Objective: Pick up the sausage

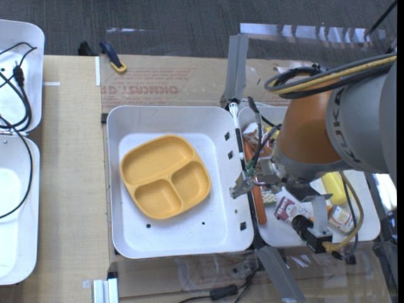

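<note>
The sausage is a long orange-red stick lying along the left edge of the right bin. Its upper part is partly hidden under the arm's wrist. My gripper hangs low over the sausage's middle, right by the wall between the two bins. The grey arm with its orange band covers most of the right bin. Whether anything is held is hidden from this angle.
The left bin holds a yellow divided plate. Around the gripper in the right bin lie a yellow item, a red and white packet and other small items. A blue and yellow tool lies on the bench behind.
</note>
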You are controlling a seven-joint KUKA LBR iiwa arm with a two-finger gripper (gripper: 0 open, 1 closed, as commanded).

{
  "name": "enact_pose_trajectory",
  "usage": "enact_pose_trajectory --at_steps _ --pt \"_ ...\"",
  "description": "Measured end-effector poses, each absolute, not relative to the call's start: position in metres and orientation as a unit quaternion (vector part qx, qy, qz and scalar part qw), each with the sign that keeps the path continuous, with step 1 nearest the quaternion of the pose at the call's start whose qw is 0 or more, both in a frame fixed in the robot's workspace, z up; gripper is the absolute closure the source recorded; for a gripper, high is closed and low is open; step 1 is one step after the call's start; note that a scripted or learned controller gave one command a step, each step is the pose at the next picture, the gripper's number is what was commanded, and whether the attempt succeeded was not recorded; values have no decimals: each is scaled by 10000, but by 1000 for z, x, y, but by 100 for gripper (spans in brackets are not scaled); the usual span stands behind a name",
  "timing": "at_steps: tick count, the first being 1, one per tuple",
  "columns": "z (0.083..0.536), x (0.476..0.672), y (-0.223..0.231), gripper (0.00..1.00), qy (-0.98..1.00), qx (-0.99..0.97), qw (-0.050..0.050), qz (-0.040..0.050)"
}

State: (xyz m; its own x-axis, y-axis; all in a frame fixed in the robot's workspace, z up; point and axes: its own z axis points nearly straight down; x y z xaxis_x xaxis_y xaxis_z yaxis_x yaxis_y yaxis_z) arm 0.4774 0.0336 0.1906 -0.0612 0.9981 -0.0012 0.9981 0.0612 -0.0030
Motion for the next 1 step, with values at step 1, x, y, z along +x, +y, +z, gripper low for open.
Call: enact_pose_trajectory --at_steps 1 --pt "190 477 -20 0 -7408 -6718 7 18"
